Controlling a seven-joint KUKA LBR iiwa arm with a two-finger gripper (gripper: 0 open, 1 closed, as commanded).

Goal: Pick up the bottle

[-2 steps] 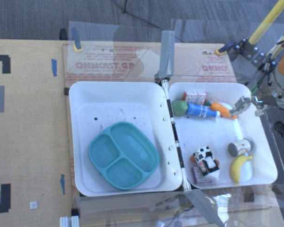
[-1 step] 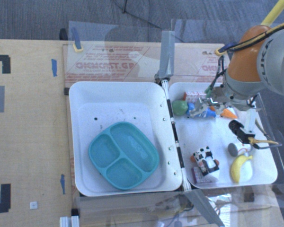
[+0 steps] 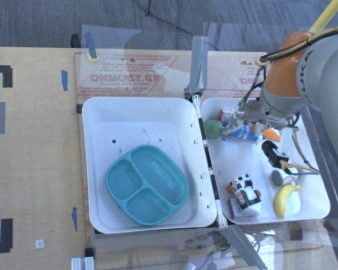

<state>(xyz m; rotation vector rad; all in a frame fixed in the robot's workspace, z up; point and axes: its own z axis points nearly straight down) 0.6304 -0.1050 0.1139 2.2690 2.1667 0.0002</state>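
Two shallow white plastic bins sit side by side on the light wooden table (image 3: 34,167), and that table is easily the biggest thing in view. Next biggest is the grey arm with the orange band (image 3: 287,66), coming in from the right and hanging over the back part of the right bin (image 3: 312,207). The left bin (image 3: 135,117) has just one thing in it, a teal plastic divided plate with three compartments (image 3: 147,183), lying flat toward the front.

The right bin is where the clutter is. The hand (image 3: 258,117) is down low near the back, right over a small clear bottle with a blue label (image 3: 241,132) that lies on its side near the back-left corner. Honestly can't tell whether the hand is open or closed, or whether it has hold of anything, since the wrist blocks it. Just left of the bottle, touching or nearly so, is a round green ball-like toy (image 3: 213,128). A small orange piece (image 3: 270,133) sits just right of the bottle. Toward the front there's a yellow plastic banana (image 3: 285,198) on the right and a little black-and-white toy (image 3: 245,192) on the left, well apart from the bottle.
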